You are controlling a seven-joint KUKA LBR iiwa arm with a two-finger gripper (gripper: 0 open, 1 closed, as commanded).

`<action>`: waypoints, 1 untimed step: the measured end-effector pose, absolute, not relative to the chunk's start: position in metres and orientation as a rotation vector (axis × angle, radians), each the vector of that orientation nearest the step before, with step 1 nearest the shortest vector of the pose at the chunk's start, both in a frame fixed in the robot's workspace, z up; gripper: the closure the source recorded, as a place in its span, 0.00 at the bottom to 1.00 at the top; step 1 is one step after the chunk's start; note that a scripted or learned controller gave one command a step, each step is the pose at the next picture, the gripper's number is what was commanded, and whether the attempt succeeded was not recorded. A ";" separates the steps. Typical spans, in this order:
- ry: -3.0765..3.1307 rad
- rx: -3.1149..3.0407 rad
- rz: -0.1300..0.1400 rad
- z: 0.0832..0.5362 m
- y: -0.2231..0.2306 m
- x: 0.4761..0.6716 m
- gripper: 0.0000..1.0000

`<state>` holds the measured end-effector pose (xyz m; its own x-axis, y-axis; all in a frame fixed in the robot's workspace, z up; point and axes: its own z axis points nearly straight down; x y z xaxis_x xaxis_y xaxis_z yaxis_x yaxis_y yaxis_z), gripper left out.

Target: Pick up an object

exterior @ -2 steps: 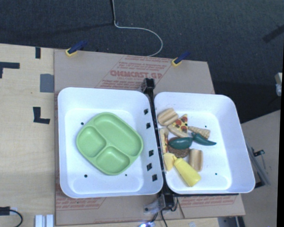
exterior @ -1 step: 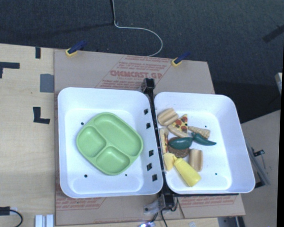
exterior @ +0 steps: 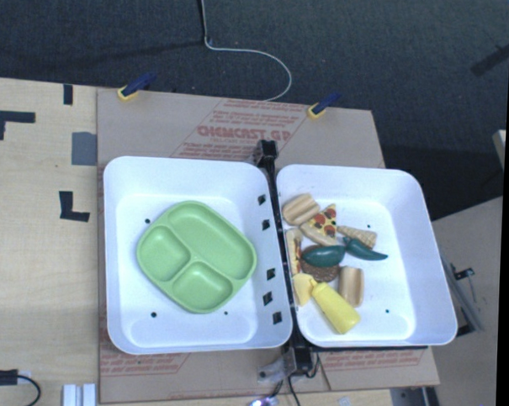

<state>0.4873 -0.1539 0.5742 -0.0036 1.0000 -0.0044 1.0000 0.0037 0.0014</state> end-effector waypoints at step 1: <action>2.223 2.213 -0.003 0.584 -0.153 0.488 1.00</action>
